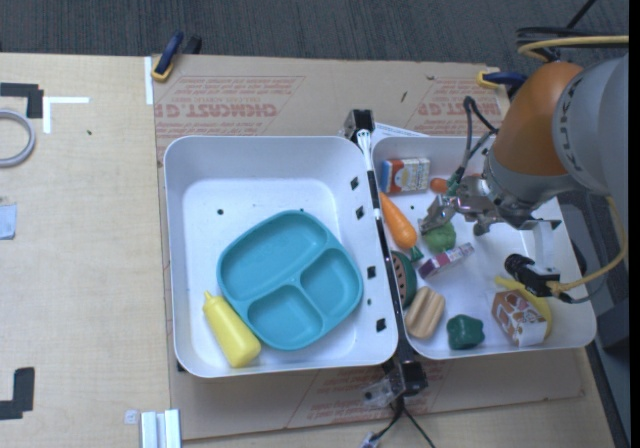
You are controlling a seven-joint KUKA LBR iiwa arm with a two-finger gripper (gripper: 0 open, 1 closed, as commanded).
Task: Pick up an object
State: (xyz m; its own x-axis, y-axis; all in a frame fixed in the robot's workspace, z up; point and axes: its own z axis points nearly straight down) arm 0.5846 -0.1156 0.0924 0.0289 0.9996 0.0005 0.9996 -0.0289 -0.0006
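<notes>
Toy food fills the right bin (pixel 572 334), and our gripper (pixel 452 208) hangs over its upper middle, just above a small green leafy piece (pixel 439 235). We cannot tell whether the fingers are spread or closed, and we cannot tell whether they touch the green piece or stand clear of it. Beside that piece lies a slim purple tube (pixel 446 258), slanted, and to its left an orange carrot (pixel 398 221) rests against the bin's left wall. Above the carrot a small juice carton (pixel 405 175) lies near the bin's far edge, with a little orange ball (pixel 438 185) just beside it. Lower down we see a dark watermelon slice (pixel 402 279) by the left wall, a tan bread roll (pixel 425 313) below it, a green pepper (pixel 464 332) near the front edge, and a brown and white snack box (pixel 519 318) toward the right. Our grey arm (pixel 590 126) with its orange band reaches in from the right.

In the left bin (pixel 190 266) a teal divided plate (pixel 289 279) sits in the middle, and a yellow mustard bottle (pixel 231 330) lies touching its lower left rim. Both bins stand side by side on a cardboard sheet (pixel 250 101) laid over the wooden bench (pixel 80 266).
</notes>
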